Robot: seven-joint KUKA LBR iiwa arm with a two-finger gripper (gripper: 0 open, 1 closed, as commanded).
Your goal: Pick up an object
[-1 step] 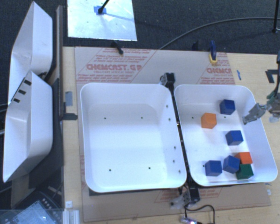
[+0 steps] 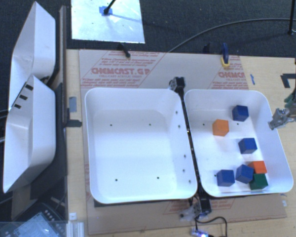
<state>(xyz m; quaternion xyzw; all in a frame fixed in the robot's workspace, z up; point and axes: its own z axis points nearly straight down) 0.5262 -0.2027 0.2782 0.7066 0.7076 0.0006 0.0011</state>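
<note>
Blocks (image 2: 240, 113) lie apart from the hand (image 2: 278, 119).

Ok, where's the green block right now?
In the right bin, at its near right corner: the green block sits against the orange block, beside a blue block.

The arm enters at the far right edge of the view, little of it visible beyond thin grey parts running down toward the wrist. The gripper (image 2: 277, 120) sits low at the right, pale metallic grey, angled leftward and slightly downward. Whether it is spread or closed cannot be made out, and nothing is visibly held.
</note>
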